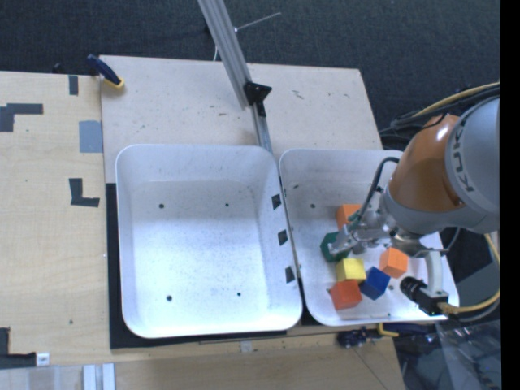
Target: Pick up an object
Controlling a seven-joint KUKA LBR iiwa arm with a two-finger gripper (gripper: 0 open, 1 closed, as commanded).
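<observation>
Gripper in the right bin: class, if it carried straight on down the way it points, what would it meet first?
Probably the green block, just under the gripper; the yellow block lies close beside it. Depth is hard to judge from this slanted view.

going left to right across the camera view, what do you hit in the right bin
dark green block → red cube → blue cube → orange cube, with the end effector of the arm reaching in above them.

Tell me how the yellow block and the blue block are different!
The yellow block is yellow; the blue block is blue. The yellow block sits right by the gripper and the green block; the blue block lies nearer the bin's front rim. Both are small cubes in the right bin.
</observation>
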